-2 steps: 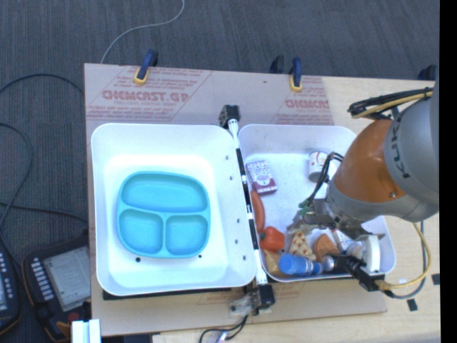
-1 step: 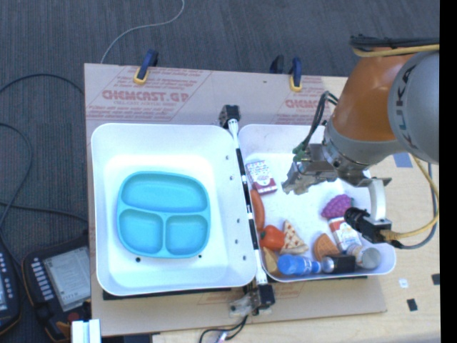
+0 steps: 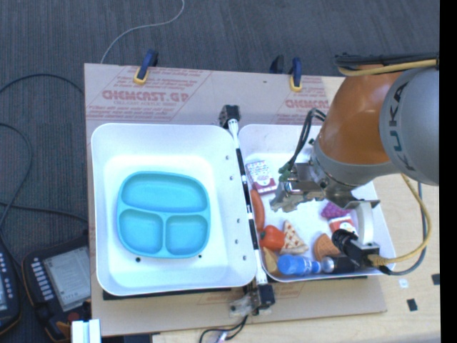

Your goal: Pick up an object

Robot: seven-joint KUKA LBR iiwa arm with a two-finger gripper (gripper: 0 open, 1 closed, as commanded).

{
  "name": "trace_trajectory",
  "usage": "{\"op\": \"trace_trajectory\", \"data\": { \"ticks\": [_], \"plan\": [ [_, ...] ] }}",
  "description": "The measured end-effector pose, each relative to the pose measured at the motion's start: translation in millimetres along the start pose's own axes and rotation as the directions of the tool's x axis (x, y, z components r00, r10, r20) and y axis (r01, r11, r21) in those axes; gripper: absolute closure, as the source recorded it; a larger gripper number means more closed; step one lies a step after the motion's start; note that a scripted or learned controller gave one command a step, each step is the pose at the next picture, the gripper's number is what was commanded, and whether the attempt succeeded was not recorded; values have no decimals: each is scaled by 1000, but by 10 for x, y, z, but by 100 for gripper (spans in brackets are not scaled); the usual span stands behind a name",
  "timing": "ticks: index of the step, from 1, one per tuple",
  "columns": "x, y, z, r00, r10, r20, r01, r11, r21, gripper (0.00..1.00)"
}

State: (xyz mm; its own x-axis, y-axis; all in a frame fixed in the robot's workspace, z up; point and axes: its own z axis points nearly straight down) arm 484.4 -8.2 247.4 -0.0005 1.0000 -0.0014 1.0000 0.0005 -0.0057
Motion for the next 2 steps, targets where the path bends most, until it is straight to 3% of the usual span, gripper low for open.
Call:
{"op": "trace_trajectory", "data": {
  "ticks": [1,2],
  "plan": [
    [171,686,456,1000,0,0,0,1000,1,100],
    [168,149,508,1000,0,0,0,1000,2,100]
  ]
}}
